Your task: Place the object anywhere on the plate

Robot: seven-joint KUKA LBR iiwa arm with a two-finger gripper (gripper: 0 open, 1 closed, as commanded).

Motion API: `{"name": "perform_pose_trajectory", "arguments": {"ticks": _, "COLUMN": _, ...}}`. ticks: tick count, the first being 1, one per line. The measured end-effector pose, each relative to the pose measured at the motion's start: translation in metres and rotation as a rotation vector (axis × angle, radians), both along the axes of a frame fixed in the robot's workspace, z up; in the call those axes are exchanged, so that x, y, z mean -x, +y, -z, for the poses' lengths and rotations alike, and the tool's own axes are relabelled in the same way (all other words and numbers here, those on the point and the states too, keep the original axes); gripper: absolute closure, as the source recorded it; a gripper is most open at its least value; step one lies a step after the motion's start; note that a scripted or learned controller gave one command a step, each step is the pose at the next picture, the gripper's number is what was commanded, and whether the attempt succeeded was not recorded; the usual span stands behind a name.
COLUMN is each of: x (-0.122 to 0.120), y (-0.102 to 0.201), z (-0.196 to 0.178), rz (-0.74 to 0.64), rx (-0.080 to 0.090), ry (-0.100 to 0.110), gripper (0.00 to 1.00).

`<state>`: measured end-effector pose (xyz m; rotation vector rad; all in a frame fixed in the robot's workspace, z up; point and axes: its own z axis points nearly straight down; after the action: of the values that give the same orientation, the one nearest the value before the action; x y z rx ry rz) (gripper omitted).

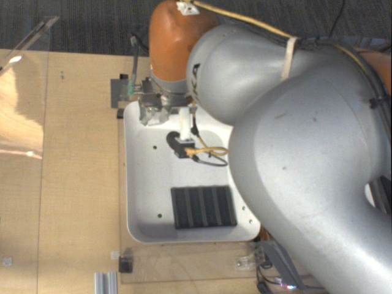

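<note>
- Arm (294, 139): smooth grey shell, orange band.
- Gripper (160, 106): metal, at bin's far edge; grip state cannot be told.
- Bin (144, 182): shallow white, rounded corners; contains ribbed black rectangular plate (203, 206).

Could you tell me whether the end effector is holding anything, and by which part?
It cannot be told: the end effector sits over the bin's far end, its tips hidden by the arm.

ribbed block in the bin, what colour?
Black, with raised parallel ridges. The ribbed block shows best in the camera view, lying in the white bin.
</note>
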<state>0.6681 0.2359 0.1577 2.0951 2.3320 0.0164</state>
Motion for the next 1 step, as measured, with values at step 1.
{"name": "perform_pose_trajectory", "arguments": {"ticks": 1, "x": -0.0012, "y": 0.0013, "z": -0.0124, "rz": -0.004, "rx": -0.001, "ry": -0.006, "gripper": 1.00}}
